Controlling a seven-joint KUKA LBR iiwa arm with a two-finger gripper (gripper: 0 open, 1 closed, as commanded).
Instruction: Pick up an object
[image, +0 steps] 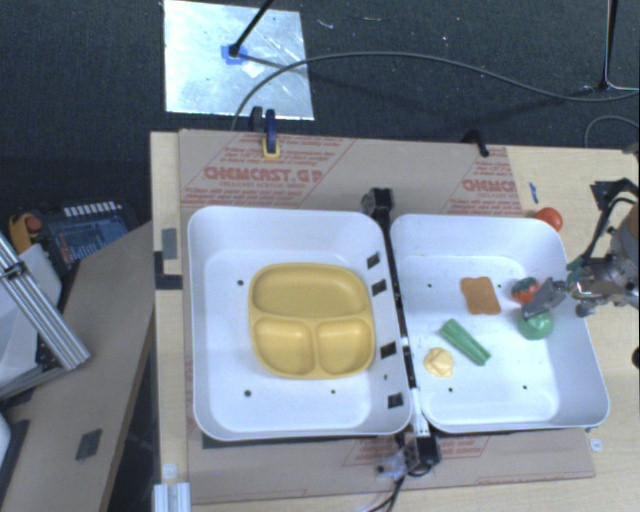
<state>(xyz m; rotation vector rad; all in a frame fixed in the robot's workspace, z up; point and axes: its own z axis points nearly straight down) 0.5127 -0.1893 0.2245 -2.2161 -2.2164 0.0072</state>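
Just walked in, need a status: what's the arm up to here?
The arm reaches in from the right, with its claw low over the right bin, at a red-orange piece and a green piece near the bin's right side. I can't tell whether it has gripped either. An orange block, a long green piece and a small yellow piece lie loose in the same bin. The left bin holds a yellow divided tray.

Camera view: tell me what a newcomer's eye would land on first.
The yellow divided tray dominates the left bin. In the right bin lie an orange block, a green cylinder and a small yellow piece. At its right edge the gripper sits over a red-and-green piece.
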